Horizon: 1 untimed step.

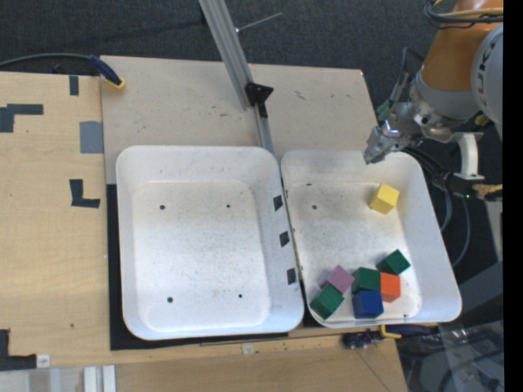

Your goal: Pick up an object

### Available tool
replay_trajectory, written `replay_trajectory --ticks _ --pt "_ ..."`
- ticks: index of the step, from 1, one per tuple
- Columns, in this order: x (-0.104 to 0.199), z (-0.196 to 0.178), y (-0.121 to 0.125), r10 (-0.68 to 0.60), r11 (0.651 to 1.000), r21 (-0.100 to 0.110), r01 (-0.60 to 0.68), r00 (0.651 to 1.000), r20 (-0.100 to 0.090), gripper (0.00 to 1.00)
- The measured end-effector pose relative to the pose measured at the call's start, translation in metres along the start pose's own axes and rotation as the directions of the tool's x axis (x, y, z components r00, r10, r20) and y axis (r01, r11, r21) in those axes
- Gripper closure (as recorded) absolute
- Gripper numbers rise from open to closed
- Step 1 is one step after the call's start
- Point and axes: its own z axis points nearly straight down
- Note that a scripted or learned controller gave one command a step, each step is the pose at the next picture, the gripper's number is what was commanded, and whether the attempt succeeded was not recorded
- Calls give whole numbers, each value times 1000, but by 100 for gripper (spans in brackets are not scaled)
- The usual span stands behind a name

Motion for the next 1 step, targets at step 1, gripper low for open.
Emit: replay_trajectory --ticks 1 --pt "54 12 6 0 1000 1 0 1000 0 100"
